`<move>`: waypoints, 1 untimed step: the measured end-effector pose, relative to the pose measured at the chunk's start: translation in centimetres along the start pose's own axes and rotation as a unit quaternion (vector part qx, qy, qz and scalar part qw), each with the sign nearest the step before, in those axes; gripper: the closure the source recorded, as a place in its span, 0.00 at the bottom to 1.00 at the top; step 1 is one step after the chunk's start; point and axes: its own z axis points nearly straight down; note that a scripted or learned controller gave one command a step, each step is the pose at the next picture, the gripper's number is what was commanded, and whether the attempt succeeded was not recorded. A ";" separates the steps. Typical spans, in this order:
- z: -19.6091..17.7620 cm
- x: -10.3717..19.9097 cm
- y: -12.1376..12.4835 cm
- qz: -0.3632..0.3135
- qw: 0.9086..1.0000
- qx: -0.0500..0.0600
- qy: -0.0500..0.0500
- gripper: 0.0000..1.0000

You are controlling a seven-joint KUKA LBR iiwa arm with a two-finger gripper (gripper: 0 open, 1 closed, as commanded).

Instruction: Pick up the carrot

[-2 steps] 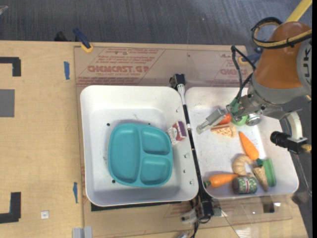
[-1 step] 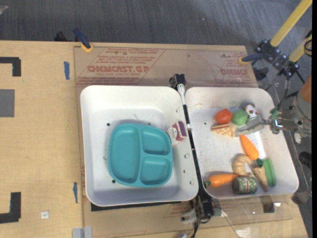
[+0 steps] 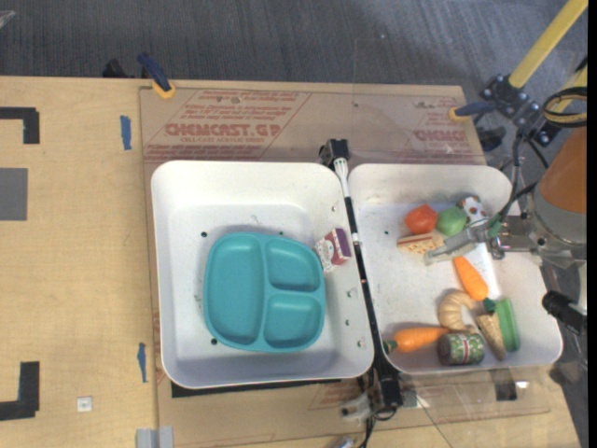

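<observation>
Two white bins side by side on the table (image 3: 75, 278), mid-frame. Left bin (image 3: 177, 250) has a teal divided tray (image 3: 264, 290), 3 compartments, sitting lower centre. Small white/purple packet (image 3: 335, 248) just right of tray's upper corner, near the black divider btwn bins.

Right bin (image 3: 382, 222) holds the food items. Carrot (image 3: 420, 338) lies flat near bin's lower edge, lower centre-right of frame, green end pointing left, orange body running right; touching or just beside a dark green can (image 3: 462, 348) on its right. 2nd orange piece (image 3: 471, 277) sits higher, tilted, mid-bin. Red tomato-like item (image 3: 421, 218) and green round item (image 3: 452, 221) side by side in upper part of bin. Beige bread-like piece (image 3: 454, 308) above the can; green stick-like item (image 3: 506, 323) at right edge.

Arm comes in from right of frame, orange band at far right. Gripper (image 3: 448, 249) low over upper-mid right bin, just below tomato and green item, well apart from carrot. Jaws: cannot tell if apart or together, too small/blurred. Nothing seen clamped.
</observation>
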 end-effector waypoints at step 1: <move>2.3 0.8 1.8 0.035 0.999 -0.012 0.005 0.00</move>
